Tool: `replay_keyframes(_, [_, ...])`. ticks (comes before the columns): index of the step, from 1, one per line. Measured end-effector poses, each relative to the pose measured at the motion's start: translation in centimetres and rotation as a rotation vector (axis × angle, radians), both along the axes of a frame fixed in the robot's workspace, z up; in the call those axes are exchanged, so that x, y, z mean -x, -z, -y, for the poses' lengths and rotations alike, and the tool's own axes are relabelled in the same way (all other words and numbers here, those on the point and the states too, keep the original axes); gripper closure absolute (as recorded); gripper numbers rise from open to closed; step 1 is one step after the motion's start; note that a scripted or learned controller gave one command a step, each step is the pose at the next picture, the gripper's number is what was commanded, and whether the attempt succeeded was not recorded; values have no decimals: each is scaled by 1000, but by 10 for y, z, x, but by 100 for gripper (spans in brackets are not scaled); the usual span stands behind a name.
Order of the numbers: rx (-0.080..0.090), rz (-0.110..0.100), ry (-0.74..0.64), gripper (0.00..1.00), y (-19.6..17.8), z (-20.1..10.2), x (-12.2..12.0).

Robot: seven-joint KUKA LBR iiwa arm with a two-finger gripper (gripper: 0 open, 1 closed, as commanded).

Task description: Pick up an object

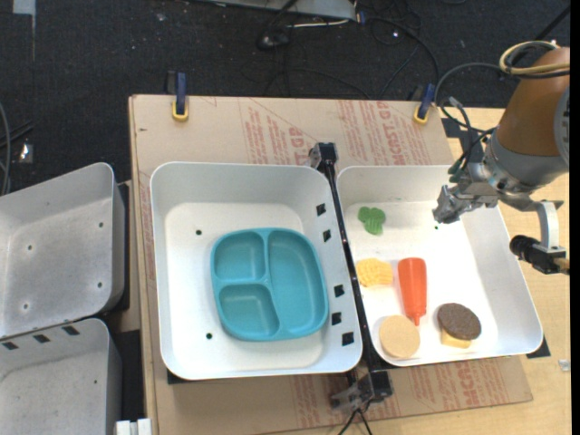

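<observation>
Dark speckled floor [72,53] strewn with black cables [399,34] surrounds the cardboard-topped bench [272,130].

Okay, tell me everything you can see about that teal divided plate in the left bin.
The teal plate looks like smooth plastic, a rounded rectangle with raised ridges splitting it into three compartments: one long one on the right, two smaller ones on the left. It lies flat, slightly rotated, on the floor of the left bin, near its middle, apart from the walls.

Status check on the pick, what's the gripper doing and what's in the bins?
Gripper over right bin's far side, nothing seen between fingers. Toy carrot, broccoli, corn, cookies all lying loose. Teal divided tray in left bin.
</observation>
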State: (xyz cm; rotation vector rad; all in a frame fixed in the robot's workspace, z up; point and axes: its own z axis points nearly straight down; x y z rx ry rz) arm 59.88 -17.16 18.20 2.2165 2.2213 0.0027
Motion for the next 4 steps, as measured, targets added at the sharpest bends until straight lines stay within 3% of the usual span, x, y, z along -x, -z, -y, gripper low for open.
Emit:
replay_keyframes(1, [1,2,0,100,-51,0,-1])
replay_keyframes(4, [-2,-6,-4,100,-49,-152,24])
